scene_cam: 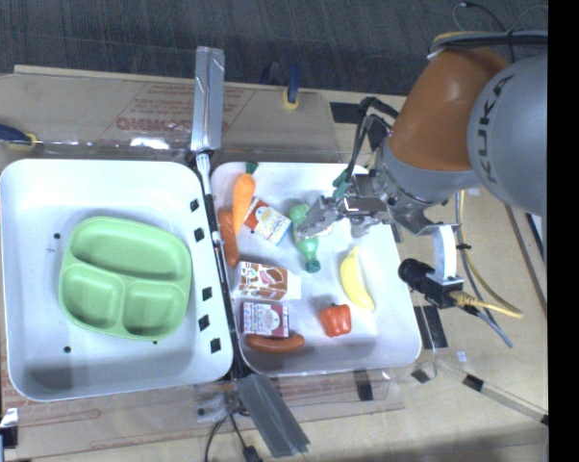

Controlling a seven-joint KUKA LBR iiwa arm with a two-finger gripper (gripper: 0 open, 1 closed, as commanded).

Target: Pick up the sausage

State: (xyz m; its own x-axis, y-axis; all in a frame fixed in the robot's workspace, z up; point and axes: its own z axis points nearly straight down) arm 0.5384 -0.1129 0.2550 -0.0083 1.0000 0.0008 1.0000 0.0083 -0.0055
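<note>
The sausage (274, 344) is a reddish-brown link lying flat along the near wall of the right bin (397, 340), just below a small carton (266, 317). My gripper (315, 219) hangs over the middle of the right bin, well behind the sausage and apart from it. It hovers next to a green bottle-like toy (309, 249) and a small green piece (298, 212). The grey arm with its orange band (443, 114) reaches in from the right.
The right bin also holds a carrot (243, 192), an orange stick (229, 237), a snack packet (267, 221), a second carton (264, 280), a banana (356, 280) and a red pepper (336, 320). The left bin (25, 258) holds a green divided plate (126, 277).
</note>
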